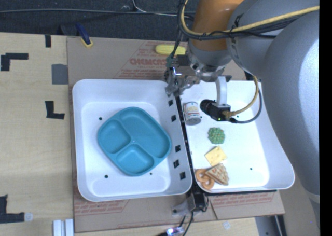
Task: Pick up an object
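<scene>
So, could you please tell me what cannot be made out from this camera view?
- Gripper: the wrist above covers the fingers, so their state is unclear.
- Small can: label too small to read.
- Yellow object behind the bins: partly hidden by the arm.
- Right bin: far corner covered by the arm.
- Toy pretzel: overlapped by the wedge-shaped piece.

Tray [134, 140] in left bin [83, 126]; can [191, 112], perhaps broccoli [216, 136], cheese [215, 155], pretzel [205, 179] in right bin [259, 152].
</scene>
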`<move>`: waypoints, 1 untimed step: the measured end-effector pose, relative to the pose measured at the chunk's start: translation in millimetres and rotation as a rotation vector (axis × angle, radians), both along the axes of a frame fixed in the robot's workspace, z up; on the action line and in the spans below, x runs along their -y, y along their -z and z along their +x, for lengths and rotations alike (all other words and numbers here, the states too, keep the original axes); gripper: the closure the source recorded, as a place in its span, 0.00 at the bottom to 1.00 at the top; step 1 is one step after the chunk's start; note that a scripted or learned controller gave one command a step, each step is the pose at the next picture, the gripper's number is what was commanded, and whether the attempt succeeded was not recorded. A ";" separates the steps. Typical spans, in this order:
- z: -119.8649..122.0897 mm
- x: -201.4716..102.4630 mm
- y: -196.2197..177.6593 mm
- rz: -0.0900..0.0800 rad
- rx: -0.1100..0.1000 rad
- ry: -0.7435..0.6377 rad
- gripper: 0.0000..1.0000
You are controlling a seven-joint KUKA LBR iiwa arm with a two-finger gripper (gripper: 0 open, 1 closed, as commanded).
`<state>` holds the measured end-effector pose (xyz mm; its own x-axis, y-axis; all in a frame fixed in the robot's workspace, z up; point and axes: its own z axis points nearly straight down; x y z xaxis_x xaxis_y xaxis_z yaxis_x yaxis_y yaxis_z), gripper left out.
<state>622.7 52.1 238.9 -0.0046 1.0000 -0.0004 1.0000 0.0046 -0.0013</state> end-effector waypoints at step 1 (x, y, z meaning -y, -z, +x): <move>17.9 -48.6 0.8 0.001 0.001 0.000 1.00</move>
